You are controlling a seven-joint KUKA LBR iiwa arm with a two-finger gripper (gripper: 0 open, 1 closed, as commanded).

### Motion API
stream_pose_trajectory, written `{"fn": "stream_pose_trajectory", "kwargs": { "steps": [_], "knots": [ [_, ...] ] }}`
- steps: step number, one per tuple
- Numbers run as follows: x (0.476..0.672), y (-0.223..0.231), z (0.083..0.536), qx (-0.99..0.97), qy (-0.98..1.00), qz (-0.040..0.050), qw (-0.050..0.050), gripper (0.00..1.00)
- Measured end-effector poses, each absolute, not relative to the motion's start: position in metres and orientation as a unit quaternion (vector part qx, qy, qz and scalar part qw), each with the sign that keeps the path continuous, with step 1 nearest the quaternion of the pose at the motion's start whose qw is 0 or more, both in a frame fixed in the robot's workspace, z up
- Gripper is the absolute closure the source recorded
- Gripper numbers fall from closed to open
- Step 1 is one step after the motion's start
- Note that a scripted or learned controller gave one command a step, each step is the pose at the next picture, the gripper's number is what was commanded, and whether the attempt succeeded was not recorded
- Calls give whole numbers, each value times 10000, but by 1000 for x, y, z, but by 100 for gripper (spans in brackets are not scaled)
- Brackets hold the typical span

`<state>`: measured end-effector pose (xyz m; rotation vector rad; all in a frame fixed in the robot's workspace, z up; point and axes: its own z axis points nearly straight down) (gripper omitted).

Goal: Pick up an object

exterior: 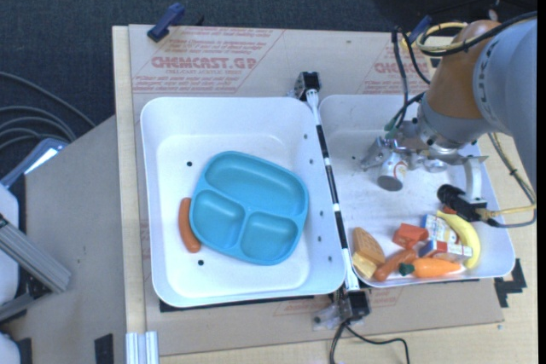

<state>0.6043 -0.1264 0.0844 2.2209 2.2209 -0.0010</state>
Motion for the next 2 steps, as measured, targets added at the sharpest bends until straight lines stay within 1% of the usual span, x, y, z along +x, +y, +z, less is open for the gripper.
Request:
{"fn": "stream_pose_trajectory", "kwargs": {
  "steps": [1, 2],
  "knots": [
    [605, -126, 95, 7065, 7078, 1, 11, 100],
    [567, -49, 196, 7068, 7074, 2, -3, 100]
  ]
}}
